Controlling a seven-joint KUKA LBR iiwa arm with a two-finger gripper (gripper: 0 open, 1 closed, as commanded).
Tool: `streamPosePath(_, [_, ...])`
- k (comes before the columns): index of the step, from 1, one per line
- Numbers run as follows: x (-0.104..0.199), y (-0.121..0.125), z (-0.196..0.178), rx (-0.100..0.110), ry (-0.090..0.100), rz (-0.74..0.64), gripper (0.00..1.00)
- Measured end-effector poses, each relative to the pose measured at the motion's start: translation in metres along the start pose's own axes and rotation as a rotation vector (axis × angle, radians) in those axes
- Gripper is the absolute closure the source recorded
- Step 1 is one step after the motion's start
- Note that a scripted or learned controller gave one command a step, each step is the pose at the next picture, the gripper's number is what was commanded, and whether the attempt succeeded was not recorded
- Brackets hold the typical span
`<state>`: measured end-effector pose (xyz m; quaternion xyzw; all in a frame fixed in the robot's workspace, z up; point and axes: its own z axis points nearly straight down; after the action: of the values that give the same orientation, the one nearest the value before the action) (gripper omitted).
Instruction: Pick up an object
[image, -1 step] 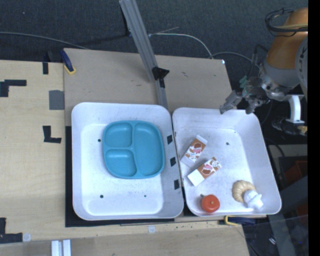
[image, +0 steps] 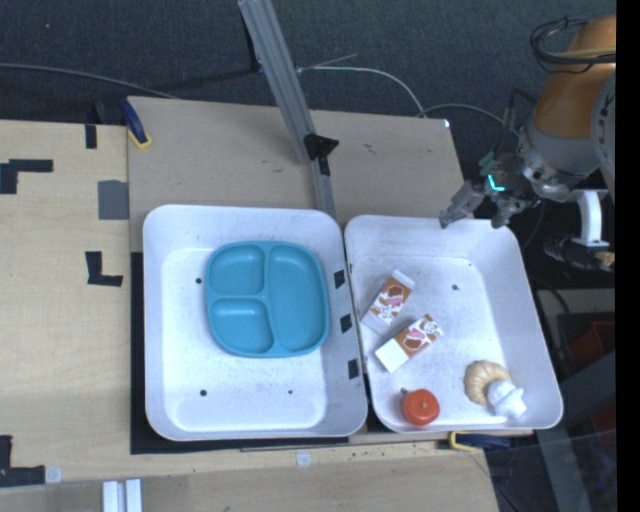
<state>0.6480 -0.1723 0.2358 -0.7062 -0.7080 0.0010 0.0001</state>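
A pale wooden bench (image: 60, 330) carries a tan board (image: 220, 150); on it, two shallow white plastic bins sit side by side, left (image: 170, 400) and right (image: 530, 330).

I see two white bins, left (image: 165, 330) and right (image: 520, 300), both speckled with dark flecks. In the left one, a plain light-blue tray (image: 267, 298). In the right one, two white cartons with red-brown printing, one (image: 388, 300) towards the middle, the other (image: 410, 341) just below it. Near that bin's bottom edge I make out a red-orange tomato (image: 421, 405), and by its bottom-right corner a tan pastry (image: 485, 379) against a white piece (image: 508, 400). The arm (image: 575, 110) is grey with orange; a teal light glows at the dark gripper (image: 478, 208). The bench (image: 60, 330) is pale wood with black tape marks
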Motion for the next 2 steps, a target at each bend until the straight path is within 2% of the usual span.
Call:
streamPosePath(1, [0.0, -0.009, 0.048, 0.004, 0.001, 0.001, 0.0])
streamPosePath(2, [0.001, -0.003, 0.095, 0.004, 0.001, 0.0, 0.0])
